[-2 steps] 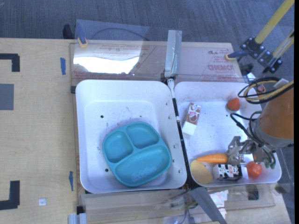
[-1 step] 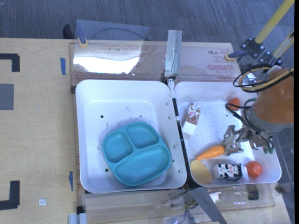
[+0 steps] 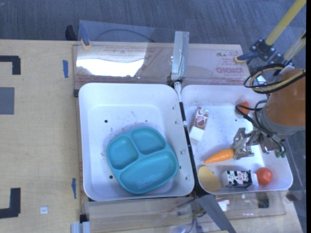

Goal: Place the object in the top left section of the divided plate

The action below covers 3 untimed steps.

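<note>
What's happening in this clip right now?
The arm's gripper is down in the right bin, at the thick end of a toy carrot; whether it has gripped it is unclear. Around it lie a small carton, a yellow piece, a black and white box and a red ball. The blue divided plate sits in the left bin with nothing in its sections, so placing is not yet done.

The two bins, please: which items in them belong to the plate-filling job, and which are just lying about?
Job:
- blue divided plate, left bin
- carrot, at the end effector

Lying about, right bin:
- small carton
- yellow piece
- black-and-white carton
- red ball
</note>
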{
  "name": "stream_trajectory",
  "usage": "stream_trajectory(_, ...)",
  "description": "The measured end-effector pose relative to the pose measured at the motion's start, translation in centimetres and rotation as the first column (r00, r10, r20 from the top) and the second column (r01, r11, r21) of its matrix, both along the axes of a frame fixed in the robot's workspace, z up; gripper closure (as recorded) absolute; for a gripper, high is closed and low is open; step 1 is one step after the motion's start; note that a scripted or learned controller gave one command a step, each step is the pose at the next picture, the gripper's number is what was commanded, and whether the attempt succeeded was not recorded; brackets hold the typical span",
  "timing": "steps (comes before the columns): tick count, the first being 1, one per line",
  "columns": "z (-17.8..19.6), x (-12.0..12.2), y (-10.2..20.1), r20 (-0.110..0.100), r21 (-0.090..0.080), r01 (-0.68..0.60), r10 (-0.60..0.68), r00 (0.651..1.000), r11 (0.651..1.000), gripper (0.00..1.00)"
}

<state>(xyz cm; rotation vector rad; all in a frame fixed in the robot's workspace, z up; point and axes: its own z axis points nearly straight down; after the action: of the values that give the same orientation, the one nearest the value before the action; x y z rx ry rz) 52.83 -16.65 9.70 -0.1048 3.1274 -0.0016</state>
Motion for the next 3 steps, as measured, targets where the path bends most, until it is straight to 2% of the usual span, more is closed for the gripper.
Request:
stream_trajectory(1,8.7,-3.6,9.3,-0.006,0.001,-0.271,0.271,0.962,0.962,1.00)
stream_trajectory(2,34.1,-1.5,19.8,-0.001,0.000,-0.239,0.239,0.971,0.971,1.00)
stream_trajectory(3,34.8,-1.3,19.8,-0.002,0.002,-0.236,0.236,0.972,0.972,1.00)
